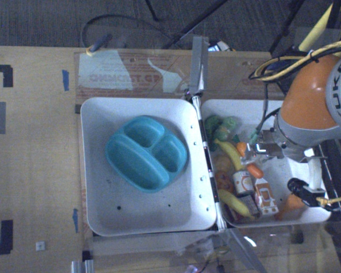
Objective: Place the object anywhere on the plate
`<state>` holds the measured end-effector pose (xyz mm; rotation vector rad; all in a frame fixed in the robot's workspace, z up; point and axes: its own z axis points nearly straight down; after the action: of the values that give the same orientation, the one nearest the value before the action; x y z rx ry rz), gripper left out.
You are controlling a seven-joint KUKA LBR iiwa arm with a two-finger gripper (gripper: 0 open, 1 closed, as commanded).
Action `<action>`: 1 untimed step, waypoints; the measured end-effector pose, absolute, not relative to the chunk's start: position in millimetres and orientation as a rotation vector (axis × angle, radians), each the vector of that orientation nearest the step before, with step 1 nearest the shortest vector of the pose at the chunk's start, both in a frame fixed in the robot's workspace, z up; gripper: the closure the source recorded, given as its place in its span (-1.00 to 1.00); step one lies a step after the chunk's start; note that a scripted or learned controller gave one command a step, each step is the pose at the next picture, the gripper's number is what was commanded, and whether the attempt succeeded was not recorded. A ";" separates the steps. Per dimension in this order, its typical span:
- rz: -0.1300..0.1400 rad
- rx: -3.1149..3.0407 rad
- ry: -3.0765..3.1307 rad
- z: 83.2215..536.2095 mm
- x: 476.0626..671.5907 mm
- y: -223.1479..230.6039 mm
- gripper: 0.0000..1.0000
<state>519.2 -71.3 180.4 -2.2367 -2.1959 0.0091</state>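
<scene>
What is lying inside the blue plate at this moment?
The blue plate sits in the left bin, and its three compartments look bare. The toy food lies in the right bin, partly covered by the arm.

This is a robotics lab, not a kitchen. A plywood bench (34,169) carries two shallow white bins (96,209) bolted side by side, with black tape marks (1,75) and bits of blue tape (65,79) stuck on the wood. Behind it lies dark carpet (57,10) crossed by tripod legs (159,7) and loose cables (102,24). A grey and orange industrial arm (315,101) trails yellow and black wiring (284,64). The food in the right bin is toy food (238,181), and the blue divided plate (146,152) is plastic.
</scene>
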 end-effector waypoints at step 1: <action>0.008 -2.330 -2.103 180.5 540.3 8.2 1.00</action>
<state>540.3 8.2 180.5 -2.3304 -2.1027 0.0077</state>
